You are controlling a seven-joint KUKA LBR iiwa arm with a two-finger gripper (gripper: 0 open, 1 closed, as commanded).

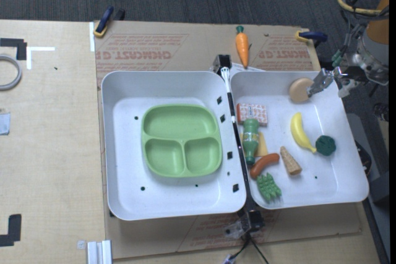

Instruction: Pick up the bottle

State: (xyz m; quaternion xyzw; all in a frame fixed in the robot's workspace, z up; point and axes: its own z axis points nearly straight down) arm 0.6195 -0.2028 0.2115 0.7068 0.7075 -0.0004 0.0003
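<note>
Bench, two white bins. Your bottle (250, 139) lies at right bin's (346, 133) left wall, well apart from gripper (329, 81) over far right corner. Finger state: cannot tell.

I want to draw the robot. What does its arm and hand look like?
The arm is grey metal with an orange band near the wrist, and black and yellow cables loop above it. Its hand is small, silver-grey metal with thin fingers and a bit of green.
</note>
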